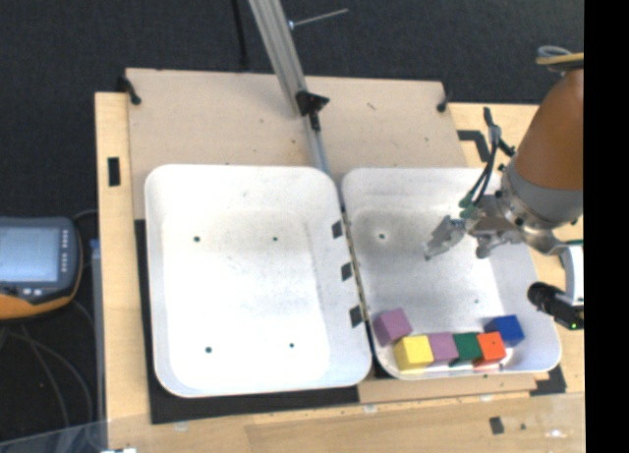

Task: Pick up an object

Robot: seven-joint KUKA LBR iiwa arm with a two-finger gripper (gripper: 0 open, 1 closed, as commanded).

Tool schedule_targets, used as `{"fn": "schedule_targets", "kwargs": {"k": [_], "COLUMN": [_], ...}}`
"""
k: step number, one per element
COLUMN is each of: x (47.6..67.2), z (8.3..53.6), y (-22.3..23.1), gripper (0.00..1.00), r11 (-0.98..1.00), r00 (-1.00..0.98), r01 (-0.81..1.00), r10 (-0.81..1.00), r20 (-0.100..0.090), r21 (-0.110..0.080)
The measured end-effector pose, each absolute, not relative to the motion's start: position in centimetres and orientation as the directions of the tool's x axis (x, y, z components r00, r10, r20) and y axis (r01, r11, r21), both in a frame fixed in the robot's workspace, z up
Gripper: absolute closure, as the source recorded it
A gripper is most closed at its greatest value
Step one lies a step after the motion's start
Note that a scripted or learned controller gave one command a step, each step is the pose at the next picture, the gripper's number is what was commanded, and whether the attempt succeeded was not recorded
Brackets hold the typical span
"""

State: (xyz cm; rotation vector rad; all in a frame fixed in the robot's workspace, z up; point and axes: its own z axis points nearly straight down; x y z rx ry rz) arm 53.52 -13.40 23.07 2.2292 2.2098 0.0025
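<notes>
Several small blocks lie in a row along the near edge of the right bin (413, 196): a purple block (392, 324), a yellow block (414, 351), a second purple one (443, 347), a green block (466, 348), an orange block (489, 347) and a blue block (505, 329). My gripper (460, 243) hangs over the middle of the right bin, well behind the blocks and apart from them. Its fingers (438, 239) are spread open and hold nothing.
The left bin (157, 245) stands beside the right one, with a row of black clips between them. A slanted metal rail (280, 38) rises from the back of the bench. A grey device (34, 256) sits off the bench at the left.
</notes>
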Motion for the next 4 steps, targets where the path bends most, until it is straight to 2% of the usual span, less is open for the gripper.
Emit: {"fn": "schedule_targets", "kwargs": {"k": [1, 2, 3, 4], "x": [54.5, 57.6, 54.5, 54.6], "z": [32.8, 45.1, 55.2, 55.9], "y": [-12.3, -12.2, -15.4, -15.5], "gripper": [0.0, 0.0, 0.0, 1.0], "r11": [0.004, 0.004, -0.002, 0.005], "r00": [-0.004, -0.004, 0.002, -0.005], "r01": [1.0, 1.0, 1.0, 1.0], "r10": [1.0, 1.0, 1.0, 1.0], "r20": [-0.003, -0.003, -0.005, -0.006], "r21": [0.01, 0.011, 0.011, 0.006]}}
